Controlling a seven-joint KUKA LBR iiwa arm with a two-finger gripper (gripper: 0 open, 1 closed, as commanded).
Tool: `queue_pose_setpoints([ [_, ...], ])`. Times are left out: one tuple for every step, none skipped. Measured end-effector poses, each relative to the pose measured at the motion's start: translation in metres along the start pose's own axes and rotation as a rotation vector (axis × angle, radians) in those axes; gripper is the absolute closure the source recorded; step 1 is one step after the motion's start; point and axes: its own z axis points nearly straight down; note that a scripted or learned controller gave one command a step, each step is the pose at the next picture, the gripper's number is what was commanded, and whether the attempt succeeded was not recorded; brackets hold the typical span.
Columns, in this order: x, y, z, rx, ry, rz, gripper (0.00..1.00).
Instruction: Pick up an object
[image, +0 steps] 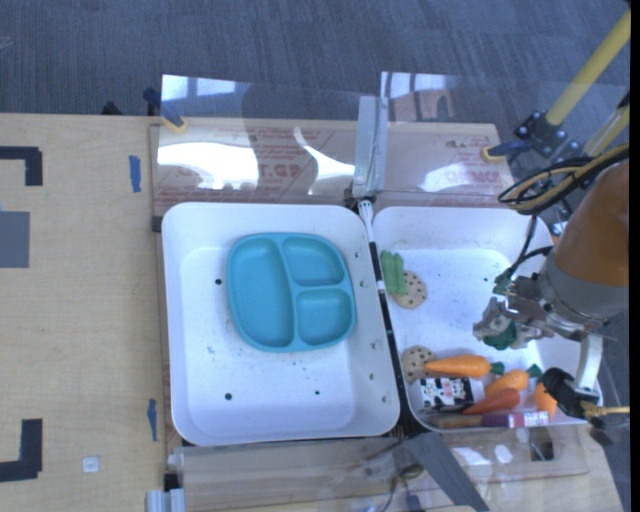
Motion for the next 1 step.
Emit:
queue_pose_setpoints([
  [0.0660, 0.0301, -0.0257, 0.001, 0.000, -0.160, 1.00],
])
